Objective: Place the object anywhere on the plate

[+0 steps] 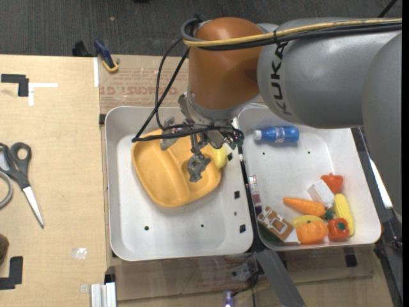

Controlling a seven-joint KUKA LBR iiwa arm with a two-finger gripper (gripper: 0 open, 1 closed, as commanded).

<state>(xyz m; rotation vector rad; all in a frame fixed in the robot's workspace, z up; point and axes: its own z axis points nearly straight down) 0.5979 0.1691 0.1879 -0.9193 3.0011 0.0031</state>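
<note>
A yellow-orange plate [167, 171] lies in the left bin [185, 235], toward its back and middle. My gripper [198, 165] hangs over the plate's right half, below the orange wrist band. A small yellow object [220, 157] shows just right of the gripper, at the plate's right rim. Whether it sits between the fingers is hidden by the gripper's body.
The right bin [300, 165] holds a blue bottle [278, 134] at the back and toy foods at the front right: a carrot [304, 205], corn [343, 211], an orange [310, 230] and a brown-and-white piece [276, 222]. Scissors [22, 178] lie on the bench at the left.
</note>
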